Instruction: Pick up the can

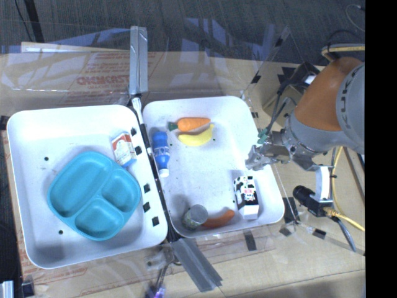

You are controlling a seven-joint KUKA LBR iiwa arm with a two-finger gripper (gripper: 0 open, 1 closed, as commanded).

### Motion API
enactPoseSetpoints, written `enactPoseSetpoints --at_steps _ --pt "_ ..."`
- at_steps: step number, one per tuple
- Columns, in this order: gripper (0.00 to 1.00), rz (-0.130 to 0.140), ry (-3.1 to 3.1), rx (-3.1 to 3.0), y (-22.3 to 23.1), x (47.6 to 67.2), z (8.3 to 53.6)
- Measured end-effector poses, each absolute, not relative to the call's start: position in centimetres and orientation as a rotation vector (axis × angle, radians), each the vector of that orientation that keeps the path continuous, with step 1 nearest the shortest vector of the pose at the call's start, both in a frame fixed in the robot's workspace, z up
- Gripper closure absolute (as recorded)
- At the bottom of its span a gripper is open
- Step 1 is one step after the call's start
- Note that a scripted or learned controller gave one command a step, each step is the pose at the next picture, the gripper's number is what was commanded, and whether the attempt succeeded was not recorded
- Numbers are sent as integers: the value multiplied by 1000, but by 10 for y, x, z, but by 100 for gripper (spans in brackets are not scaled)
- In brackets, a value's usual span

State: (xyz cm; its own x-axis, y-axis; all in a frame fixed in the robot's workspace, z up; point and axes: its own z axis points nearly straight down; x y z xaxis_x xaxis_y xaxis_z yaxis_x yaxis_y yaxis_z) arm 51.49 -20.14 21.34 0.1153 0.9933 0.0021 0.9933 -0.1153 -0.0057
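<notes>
Seen from above: two shallow white bins side by side on a wooden counter (74,73). The can (195,216) sits in the right bin (229,107), near its front edge, silver top facing up, touching or just beside an orange sausage-shaped toy (218,218).

The gripper (257,157) hangs over the right bin's right rim, well apart from the can; can't tell if it's spread or closed, too small and blurred.

My read: approach step, nothing grasped yet. Next move calls for travel toward the front-left of that bin, then a descent centred on the can w/o catching the sausage toy.

Other items in the right bin: carrot (193,123) on a banana (196,137), blue bottle (160,151) by the divider, black-and-white carton (246,195).

Left bin (37,123): blue divided tray (93,194), small red-white packet (123,148).

Writing: faint red print on the counter behind the bins, unreadable. Carton and packet labels too small to read.
</notes>
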Motion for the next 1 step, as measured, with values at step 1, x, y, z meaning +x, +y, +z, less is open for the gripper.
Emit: enactPoseSetpoints --at_steps 1 --pt "0 3 -2087 -2341 -201 515 214"
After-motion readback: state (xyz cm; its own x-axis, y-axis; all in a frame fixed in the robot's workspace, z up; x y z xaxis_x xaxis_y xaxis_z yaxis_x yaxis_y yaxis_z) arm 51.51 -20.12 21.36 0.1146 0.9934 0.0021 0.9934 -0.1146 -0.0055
